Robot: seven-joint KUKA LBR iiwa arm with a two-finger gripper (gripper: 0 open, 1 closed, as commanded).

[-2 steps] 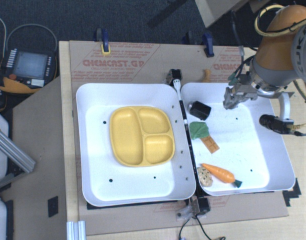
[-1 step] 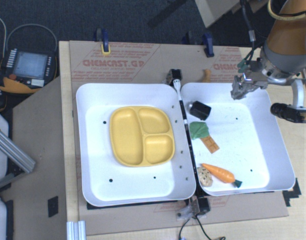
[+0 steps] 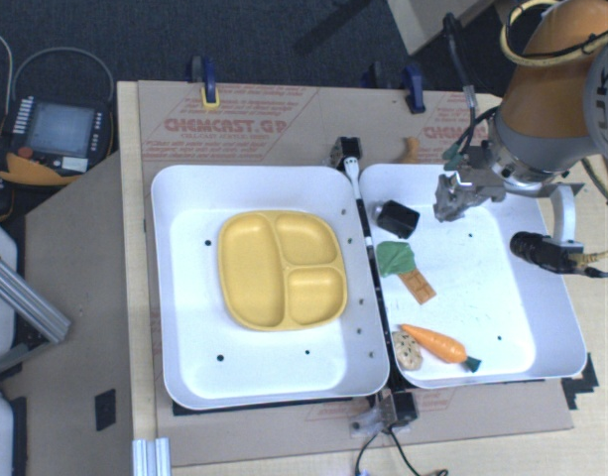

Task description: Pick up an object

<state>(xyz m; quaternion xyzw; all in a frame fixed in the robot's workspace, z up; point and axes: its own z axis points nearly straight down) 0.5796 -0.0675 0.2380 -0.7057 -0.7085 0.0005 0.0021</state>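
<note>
My gripper [image 3: 452,206] hangs over the back of the right bin [image 3: 542,335], to the right of a small black block [image 3: 397,217]. Nothing shows between its fingers, and their spacing is hard to read from this angle. A green leaf-shaped piece [image 3: 395,258] lies in front of the block, with a small brown rectangle [image 3: 418,286] beside it. An orange carrot [image 3: 434,343] and a speckled cookie-like piece [image 3: 406,349] rest near the bin's front left corner.
The left bin [image 3: 184,296] holds a yellow divided plate [image 3: 282,269]. A black cylindrical part [image 3: 542,251] of the arm reaches over the right bin's right side. Blue clamps [image 3: 209,77] grip the board's back edge.
</note>
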